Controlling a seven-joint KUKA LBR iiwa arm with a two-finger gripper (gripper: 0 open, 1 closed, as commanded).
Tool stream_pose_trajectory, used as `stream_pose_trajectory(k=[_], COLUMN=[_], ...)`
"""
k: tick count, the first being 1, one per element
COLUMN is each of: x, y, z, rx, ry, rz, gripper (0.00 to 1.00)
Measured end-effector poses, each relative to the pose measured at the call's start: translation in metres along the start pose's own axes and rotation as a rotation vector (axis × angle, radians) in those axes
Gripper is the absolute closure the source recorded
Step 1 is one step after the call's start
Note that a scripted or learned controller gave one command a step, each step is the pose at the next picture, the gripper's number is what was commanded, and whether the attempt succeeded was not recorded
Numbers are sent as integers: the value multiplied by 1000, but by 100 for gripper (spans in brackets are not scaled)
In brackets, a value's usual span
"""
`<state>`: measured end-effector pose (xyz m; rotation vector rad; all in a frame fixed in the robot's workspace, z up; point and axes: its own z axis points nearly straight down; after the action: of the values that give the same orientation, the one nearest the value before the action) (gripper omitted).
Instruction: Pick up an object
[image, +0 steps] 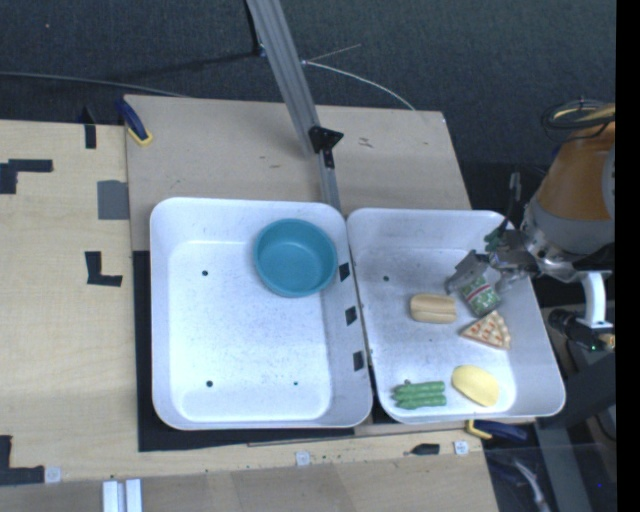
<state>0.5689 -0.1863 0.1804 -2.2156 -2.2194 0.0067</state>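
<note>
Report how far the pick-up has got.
Done: the gripper is down inside the right bin, above the pizza slice and beside the bread roll.
In hand: nothing visibly; a small green-patterned item sits at the gripper, but a grasp can't be confirmed.
Left: gripping and lifting. The green beans, lemon and blue bowl lie untouched.

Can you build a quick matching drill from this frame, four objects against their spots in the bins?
Things:
1. round blue bowl
2. tan bread roll
3. green bean pods
4. yellow lemon-shaped piece

Places:
A. right bin, bottom right corner
B. left bin, top right area
C. right bin, centre, left of the orange pizza slice
D. right bin, bottom edge, left of the yellow piece

Pairs: 1-B, 2-C, 3-D, 4-A

The two-finger gripper sits over the right bin's upper right part, above the pizza slice.
</note>
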Motion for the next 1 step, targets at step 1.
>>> stream_pose_trajectory(k=[1], x=[8], y=[6], z=[58], rx=[0], ry=[0], rz=[-1], gripper=[0])
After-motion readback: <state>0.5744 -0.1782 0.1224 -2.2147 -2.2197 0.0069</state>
